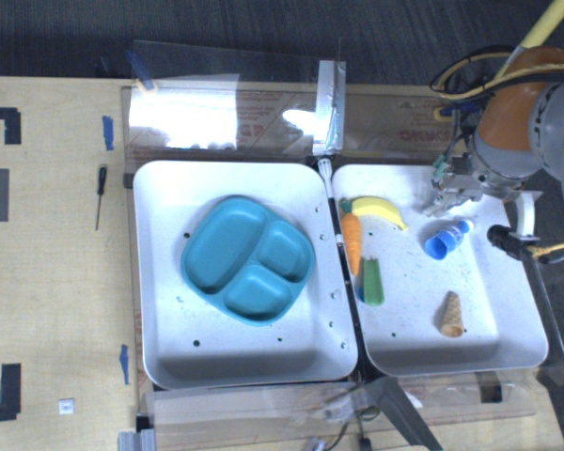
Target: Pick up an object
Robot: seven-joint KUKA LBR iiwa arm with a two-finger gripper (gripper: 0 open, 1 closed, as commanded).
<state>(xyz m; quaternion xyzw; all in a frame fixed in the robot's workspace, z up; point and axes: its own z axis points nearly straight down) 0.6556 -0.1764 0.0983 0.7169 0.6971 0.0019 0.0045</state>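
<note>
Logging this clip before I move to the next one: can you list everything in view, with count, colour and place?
Bins: 2, white, side by side on the bench.
Divided plate: 1, blue, three compartments, middle of the left bin.
Banana: 1, yellow, right bin, upper left.
Carrot: 1, orange, right bin, along its left wall below the banana.
Green item: 1, green, oblong, right bin, just below the carrot.
Cup: 1, blue, on its side, right bin, upper middle.
Cone-shaped item: 1, tan, right bin, lower right.
Screwdriver-like tool: 1, dark, on the bench left of the bins.
Arm: 1, grey with orange band, upper right.
Gripper: 1, above the right bin's upper edge, near the cup.
</note>
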